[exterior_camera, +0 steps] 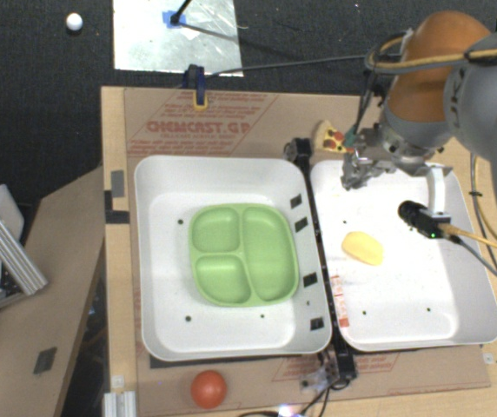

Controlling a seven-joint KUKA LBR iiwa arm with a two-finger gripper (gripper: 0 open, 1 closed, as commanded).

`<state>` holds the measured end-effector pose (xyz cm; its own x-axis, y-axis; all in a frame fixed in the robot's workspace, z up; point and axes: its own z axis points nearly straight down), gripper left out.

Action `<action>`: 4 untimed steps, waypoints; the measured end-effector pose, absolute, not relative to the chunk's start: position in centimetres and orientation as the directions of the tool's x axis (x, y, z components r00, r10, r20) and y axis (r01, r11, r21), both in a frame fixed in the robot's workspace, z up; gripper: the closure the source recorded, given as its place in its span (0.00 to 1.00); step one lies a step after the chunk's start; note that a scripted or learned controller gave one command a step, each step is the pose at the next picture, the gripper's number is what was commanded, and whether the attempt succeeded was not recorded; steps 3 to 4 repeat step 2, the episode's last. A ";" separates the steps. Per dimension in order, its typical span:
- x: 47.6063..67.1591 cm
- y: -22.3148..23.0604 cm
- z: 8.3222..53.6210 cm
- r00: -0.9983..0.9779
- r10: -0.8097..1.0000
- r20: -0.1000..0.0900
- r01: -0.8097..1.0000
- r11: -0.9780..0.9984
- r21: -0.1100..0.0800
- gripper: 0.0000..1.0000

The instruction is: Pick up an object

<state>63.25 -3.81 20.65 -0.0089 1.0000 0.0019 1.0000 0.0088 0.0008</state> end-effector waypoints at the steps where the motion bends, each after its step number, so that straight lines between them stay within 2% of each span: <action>1: 62.4 1.5 20.0 -0.009 1.000 0.002 1.000 0.009 0.000 1.00; 2: 60.7 5.9 21.1 -0.009 1.000 0.003 1.000 0.009 0.000 1.00; 4: 60.7 5.9 21.1 -0.009 1.000 0.003 1.000 0.009 0.000 1.00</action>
